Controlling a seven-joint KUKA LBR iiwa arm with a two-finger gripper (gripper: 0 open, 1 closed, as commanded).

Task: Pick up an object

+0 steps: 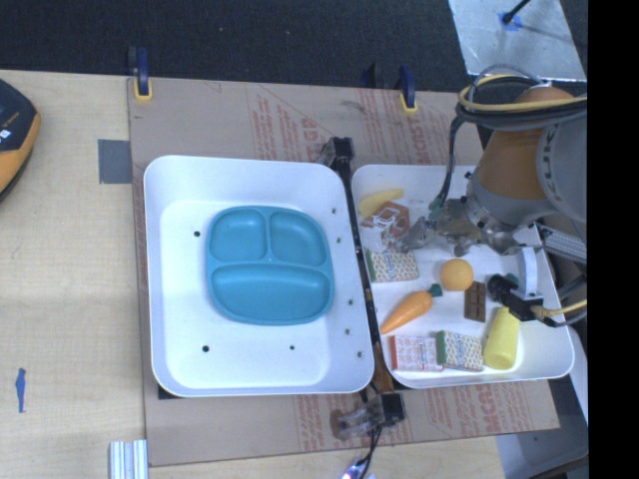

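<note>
Near edge of right bin (559,369) held flat packet (414,352), yellow bottle (501,339); carrot (407,309) and orange (457,273) beyond. Gripper (431,230) hovered farther back.

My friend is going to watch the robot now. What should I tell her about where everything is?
Gripper: low in the right bin, near its upper left; whether its fingers are open or shut cannot be told, and nothing shows held.
Right bin: toy carrot, orange ball, yellow bottle, banana, some small packets.
Left bin: a blue divided plate.
Done: nothing lifted yet.
Left: grab one object and raise it.
</note>
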